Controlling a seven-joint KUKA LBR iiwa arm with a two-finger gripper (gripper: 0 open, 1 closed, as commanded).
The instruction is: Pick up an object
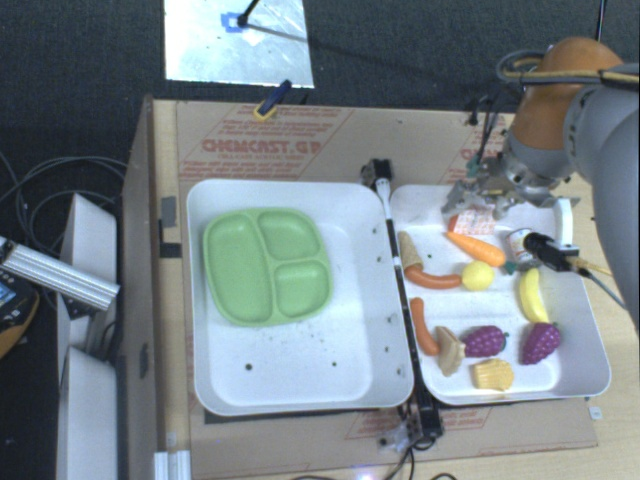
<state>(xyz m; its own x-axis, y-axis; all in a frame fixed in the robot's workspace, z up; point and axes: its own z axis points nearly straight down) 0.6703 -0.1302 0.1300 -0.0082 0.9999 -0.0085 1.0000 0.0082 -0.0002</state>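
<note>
Camera view: green tray [267, 266] in left bin [240, 383].

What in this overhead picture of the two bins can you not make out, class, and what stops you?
- Hand: its tips blur into the clutter at the right bin's far end.
- Object beneath the hand: too blurred to name.
- Arm: cut off by the right edge.
- Small tan toy by the purple grapes: too small to name.
</note>
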